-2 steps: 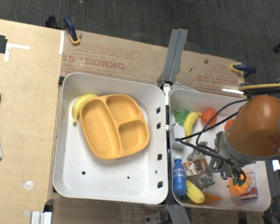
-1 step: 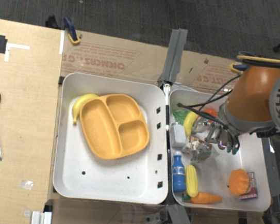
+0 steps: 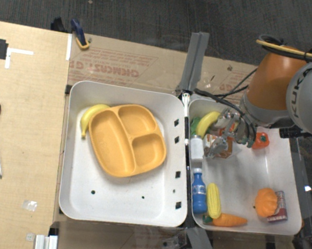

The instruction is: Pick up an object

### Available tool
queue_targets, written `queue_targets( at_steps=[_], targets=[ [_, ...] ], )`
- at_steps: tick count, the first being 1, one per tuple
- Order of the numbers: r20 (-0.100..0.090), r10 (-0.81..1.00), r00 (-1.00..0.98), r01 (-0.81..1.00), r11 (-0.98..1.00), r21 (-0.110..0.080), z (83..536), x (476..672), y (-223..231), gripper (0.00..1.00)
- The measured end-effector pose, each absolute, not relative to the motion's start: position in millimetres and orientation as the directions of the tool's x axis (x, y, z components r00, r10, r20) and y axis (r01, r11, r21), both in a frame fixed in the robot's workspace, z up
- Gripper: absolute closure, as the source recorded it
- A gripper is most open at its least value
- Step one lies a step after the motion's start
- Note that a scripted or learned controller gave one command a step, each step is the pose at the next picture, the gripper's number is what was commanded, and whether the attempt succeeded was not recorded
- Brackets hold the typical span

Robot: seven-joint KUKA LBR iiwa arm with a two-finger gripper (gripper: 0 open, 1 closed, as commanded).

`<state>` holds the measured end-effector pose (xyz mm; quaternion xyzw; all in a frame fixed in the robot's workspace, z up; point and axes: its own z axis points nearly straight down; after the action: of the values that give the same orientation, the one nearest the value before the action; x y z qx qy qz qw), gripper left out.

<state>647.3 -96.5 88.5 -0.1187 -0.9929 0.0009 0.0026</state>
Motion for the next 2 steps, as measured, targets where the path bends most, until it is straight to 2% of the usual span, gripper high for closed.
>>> queue_targets(
  at_steps=[1,2],
  targets=[
    [0.003,0.347,-0.938,0.347,0.938,-0.001,88,607.7,-98,0.0],
    [0.004,0.473,-0.881,0.473,0.881,-0.002,88,557.1,-99,0.0]
  ],
)
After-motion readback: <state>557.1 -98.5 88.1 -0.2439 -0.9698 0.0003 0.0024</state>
